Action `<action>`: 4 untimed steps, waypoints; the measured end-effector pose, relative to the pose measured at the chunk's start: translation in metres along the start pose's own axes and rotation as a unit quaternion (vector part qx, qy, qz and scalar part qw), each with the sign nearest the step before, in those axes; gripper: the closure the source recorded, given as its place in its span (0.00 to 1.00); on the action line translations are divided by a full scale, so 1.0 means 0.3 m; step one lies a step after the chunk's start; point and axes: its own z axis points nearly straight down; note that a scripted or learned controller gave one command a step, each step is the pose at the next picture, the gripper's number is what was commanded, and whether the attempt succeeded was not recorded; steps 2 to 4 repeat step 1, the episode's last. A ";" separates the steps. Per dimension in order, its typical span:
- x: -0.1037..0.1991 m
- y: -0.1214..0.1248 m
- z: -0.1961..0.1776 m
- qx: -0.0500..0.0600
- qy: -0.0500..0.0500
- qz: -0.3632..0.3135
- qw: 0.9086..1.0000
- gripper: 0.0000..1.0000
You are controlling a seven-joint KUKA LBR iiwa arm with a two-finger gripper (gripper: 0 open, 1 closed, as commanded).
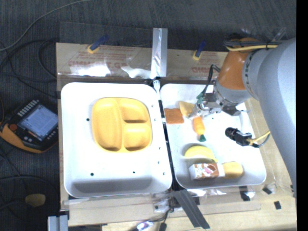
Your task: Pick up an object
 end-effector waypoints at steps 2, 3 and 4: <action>0.240 0.042 -0.405 0.003 0.000 0.099 0.995 1.00; 0.240 0.042 -0.405 0.003 0.000 0.099 0.995 1.00; 0.240 0.042 -0.405 0.003 0.000 0.099 0.995 1.00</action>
